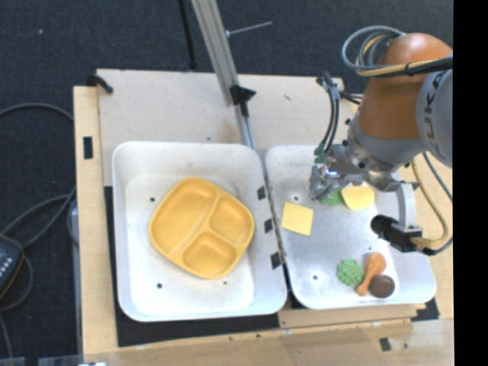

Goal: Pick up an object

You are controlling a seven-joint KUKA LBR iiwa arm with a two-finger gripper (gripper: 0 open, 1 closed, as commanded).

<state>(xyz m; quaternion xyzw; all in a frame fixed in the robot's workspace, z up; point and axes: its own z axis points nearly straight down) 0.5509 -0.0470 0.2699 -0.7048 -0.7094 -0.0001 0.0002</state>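
A pale wooden bench (152, 105) stands on dark carpet (69, 21) and bears two shallow white bins side by side. A slim aluminium rail (214, 33) slants down from the top edge to the gap between them.

The loose objects all lie in the right bin (320, 250). A small green piece (332, 198) sits in the bin's upper half, partly hidden under the gripper (328, 183), which hangs just over it. I cannot tell whether the gripper is wide, narrow, or closed on anything, since its body hides the tip from this slant. Touching the green piece on its right is a rounded yellow piece (358, 197), also half under the wrist. A flat yellow square (297, 219) lies on the bin floor to the left of these, near the bin's left wall and apart from the gripper.

Toward the near right corner of the bin a bumpy green ball (350, 271) rests against an orange drumstick-shaped toy (371, 268), whose lower end meets a small brown round piece (382, 286). Between this cluster and the wrist, a black fitting (393, 231) with a cable juts over the bin's right side.

The grey arm (396, 139) reaches in from the right, its orange band (400, 82) swelling above the wrist, with cable loops over it.

The left bin (137, 280) holds a yellow divided plate (202, 226), turned cornerwise, well apart from the arm. Black cables (30, 204) trail across the carpet at the left.
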